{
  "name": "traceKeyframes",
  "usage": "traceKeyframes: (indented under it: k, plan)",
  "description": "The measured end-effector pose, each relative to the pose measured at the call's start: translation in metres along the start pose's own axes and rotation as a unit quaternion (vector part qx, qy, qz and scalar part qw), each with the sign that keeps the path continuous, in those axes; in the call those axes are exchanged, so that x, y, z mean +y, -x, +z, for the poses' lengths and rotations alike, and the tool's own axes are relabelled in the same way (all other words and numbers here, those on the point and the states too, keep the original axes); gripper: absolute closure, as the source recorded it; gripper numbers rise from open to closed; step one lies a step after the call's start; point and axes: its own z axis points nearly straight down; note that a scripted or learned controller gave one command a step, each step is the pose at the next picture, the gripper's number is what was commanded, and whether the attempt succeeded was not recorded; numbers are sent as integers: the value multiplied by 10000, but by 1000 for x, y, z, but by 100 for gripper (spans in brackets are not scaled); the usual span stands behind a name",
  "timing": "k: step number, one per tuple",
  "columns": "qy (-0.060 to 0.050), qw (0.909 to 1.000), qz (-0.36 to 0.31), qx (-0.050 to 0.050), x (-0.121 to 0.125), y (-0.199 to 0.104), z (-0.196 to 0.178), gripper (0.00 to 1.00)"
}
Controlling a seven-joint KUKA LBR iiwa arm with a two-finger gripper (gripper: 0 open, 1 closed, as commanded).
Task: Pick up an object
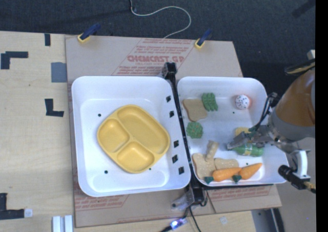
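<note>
Two shallow white bins are set side by side on a cardboard sheet (154, 59) on the counter, presumably so that objects can be kept in one and a receiving space in the other. The left bin (84, 92) is occupied by a yellow divided plate (133, 138), laid flat near its middle and well apart from the arm. The right bin (256, 85) holds the loose pieces: a green ridged piece (209, 101) beside a tan slice (193, 108), a green broccoli-like piece (195, 130), a small white ball (242, 102) near the far rim, further tan pieces (215, 162) and a carrot (238, 172) along the near wall. The hand (241, 144) is lowered into the right bin from the right, its dark tip brought down onto a green and yellow object (252, 149) lying just above the carrot. This object is judged to be the target of the pick, since the hand is placed directly over it. How far the hand is open, and whether anything is held, cannot be told, because the tip and the object overlap in this slanted view. The crowding by the carrot is judged a risk to a clean grasp.
</note>
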Motion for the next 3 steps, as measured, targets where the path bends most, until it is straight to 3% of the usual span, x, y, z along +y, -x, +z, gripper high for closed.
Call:
traceKeyframes:
  k: [1, 2, 3]
  plan:
    - [-4, 10000, 1, 2, 0, 0, -10, 100]
    - [-118, 9999, 27, 28, 6, 10, -65, 100]
    - [-120, 9999, 24, 32, 8, 10, -118, 100]
